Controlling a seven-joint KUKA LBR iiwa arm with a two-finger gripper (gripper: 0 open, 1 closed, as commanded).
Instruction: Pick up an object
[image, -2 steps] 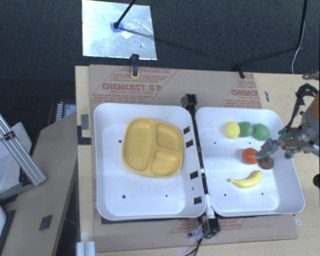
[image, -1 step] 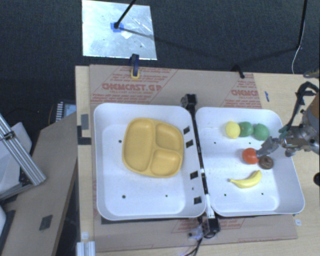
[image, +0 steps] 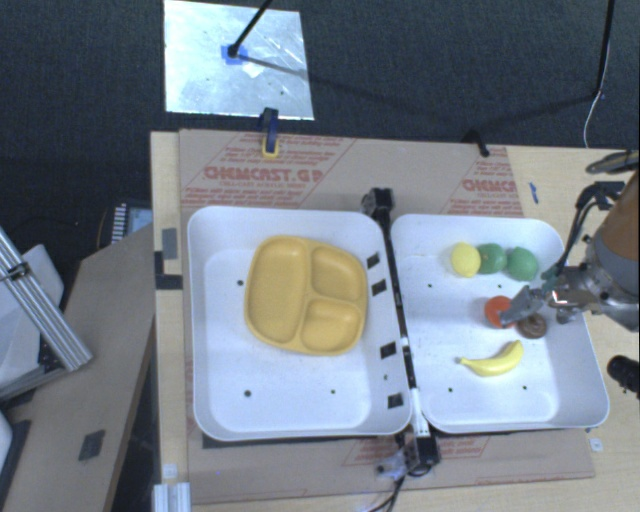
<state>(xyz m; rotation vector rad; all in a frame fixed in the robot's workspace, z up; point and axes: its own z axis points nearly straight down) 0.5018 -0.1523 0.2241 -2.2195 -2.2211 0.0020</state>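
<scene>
We are looking at an early stage of the pick: nothing is lifted yet, and every object is lying on the floor of the right bin. The gripper is sitting low over the middle of that bin, near its right wall, right at the orange-red ball and a small brown object that lies just beside the ball; we are judging one of these two to be the target, though we cannot say which. We are not seeing anything clearly caught by the tool, and whether it is released or clenched we cannot tell at this resolution, so we are treating the grasp itself and the lift as work left to do. Toward the far edge of the right bin a yellow ball and two green balls are lying in a touching row, well clear of the tool. A banana is resting nearer the front edge, just below the brown object and close enough that a sweep toward the front would likely nudge it. The front right corner is offering the most free floor, and straight up is the cleanest way out. In the left bin a yellow divided tray is occupying the centre, leaving a border of bare floor along all four walls. The divider between the bins is well apart from the tool.
</scene>
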